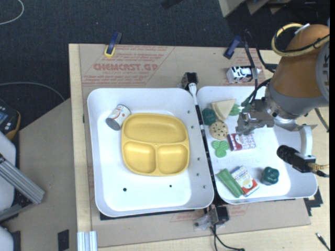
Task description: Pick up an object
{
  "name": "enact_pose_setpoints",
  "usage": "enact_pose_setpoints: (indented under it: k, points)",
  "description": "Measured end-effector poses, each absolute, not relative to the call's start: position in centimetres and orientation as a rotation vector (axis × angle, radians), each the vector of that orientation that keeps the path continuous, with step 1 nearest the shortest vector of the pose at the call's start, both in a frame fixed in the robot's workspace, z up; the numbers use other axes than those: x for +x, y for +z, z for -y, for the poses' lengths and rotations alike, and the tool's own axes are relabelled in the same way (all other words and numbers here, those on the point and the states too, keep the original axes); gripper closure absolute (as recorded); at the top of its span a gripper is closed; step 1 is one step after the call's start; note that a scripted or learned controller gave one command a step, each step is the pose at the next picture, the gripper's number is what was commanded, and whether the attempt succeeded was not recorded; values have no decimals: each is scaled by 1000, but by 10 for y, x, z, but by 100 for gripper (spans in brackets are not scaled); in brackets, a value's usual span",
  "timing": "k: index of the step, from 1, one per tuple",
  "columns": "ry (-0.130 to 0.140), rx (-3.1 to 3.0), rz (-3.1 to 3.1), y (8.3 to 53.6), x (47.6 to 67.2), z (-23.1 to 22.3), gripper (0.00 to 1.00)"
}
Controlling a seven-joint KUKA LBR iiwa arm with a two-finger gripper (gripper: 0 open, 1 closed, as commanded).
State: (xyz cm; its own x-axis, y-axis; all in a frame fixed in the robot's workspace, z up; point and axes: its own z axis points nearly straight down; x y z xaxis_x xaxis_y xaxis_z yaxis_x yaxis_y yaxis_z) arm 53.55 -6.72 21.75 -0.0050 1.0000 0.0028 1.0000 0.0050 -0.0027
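My gripper (pixel 245 126) hangs over the middle of the right bin (pixel 298 190), just above a small red and white packet (pixel 244 142). I cannot tell whether it touches the packet. Left of the gripper lie a speckled cookie (pixel 219 129), a teal round piece (pixel 209 116) and a pale wedge (pixel 224 108). A green clover-shaped piece (pixel 221 148) lies beside the packet. Nearer the front are a green stick (pixel 227 182), a small orange and white box (pixel 244 179) and a dark green knob (pixel 270 175).
The left bin (pixel 102 156) holds a yellow divided plate (pixel 155 143) and a small tipped can (pixel 118 116) at its back left. A black and white item (pixel 240 73) sits on the bench behind the right bin. The arm's grey and orange body covers the right bin's back right.
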Motion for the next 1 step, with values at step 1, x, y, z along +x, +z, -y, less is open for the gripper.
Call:
enact_pose_setpoints:
  k: [1]
  points:
    - [1,-2211,2224,212,520,13,100]
